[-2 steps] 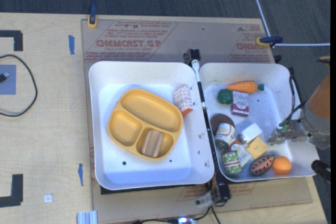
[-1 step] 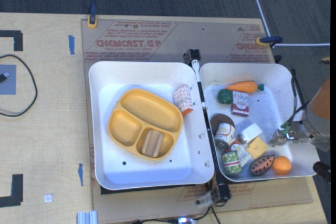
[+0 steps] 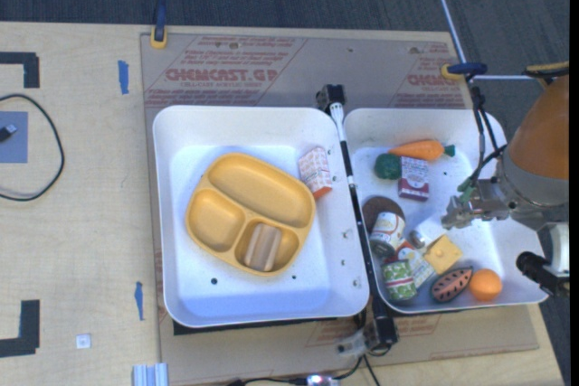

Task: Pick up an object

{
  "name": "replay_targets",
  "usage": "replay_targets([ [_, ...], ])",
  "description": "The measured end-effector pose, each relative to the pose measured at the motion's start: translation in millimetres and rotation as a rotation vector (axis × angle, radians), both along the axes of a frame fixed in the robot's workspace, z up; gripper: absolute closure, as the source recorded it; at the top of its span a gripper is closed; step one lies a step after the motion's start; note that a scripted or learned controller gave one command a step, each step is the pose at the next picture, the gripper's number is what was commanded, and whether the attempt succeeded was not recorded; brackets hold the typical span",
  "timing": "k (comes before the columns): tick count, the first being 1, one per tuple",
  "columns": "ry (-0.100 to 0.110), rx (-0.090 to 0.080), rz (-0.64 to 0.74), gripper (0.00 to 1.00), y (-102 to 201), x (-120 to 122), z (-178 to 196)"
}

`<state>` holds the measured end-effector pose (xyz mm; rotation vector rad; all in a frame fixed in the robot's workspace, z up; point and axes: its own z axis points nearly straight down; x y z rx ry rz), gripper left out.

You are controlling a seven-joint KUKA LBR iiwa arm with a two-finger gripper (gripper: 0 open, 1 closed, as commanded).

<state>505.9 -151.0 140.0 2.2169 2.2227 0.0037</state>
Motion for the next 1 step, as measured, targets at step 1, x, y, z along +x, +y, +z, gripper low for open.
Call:
replay_targets([
  [1,0.001,-0.001,-0.002,0.0,-0.8,-0.5,-0.3],
])
